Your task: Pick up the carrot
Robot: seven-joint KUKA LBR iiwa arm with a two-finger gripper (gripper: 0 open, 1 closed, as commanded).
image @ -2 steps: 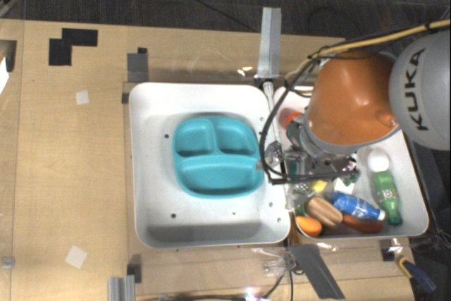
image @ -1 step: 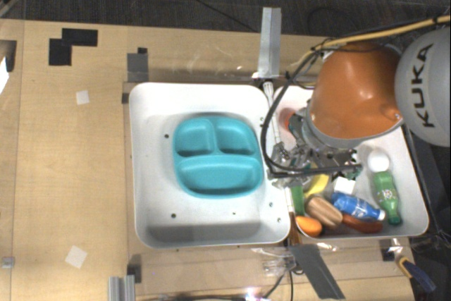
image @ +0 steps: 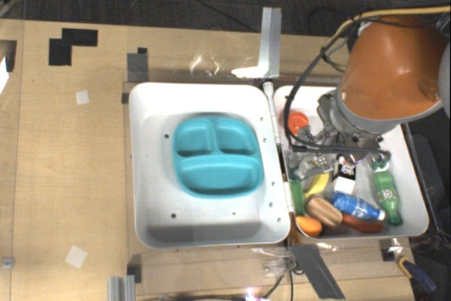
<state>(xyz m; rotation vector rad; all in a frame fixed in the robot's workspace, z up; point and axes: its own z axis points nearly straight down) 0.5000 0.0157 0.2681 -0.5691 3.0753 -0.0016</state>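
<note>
No readable writing anywhere, tbh: the blue bottle (image: 359, 207) has a white label and there's a small black-and-white packet (image: 346, 170) above it, but both are too small to make out.

Using the metal divider post (image: 270, 39) between the bins as the landmark: left of it is the left bin (image: 144, 151) with a teal sectioned plate (image: 215, 154) lying flat in the middle. Just right of the post is the right bin (image: 416, 215), and it's packed. An orange-red thing (image: 297, 120) sits up near the divider; can't tell if that's the carrot. Lower down by the divider there's a yellow piece (image: 317, 184), a tan bun-looking thing (image: 325, 210) and an orange item (image: 308, 225) in the bottom corner. Farther right, a green bottle (image: 385, 191) stands near the bin's right wall.

The arm (image: 394, 70) hangs over the right bin's top half, covering lots of it. The gripper (image: 331, 151) is down among the clutter; can't tell whether it's open or closed.
</note>
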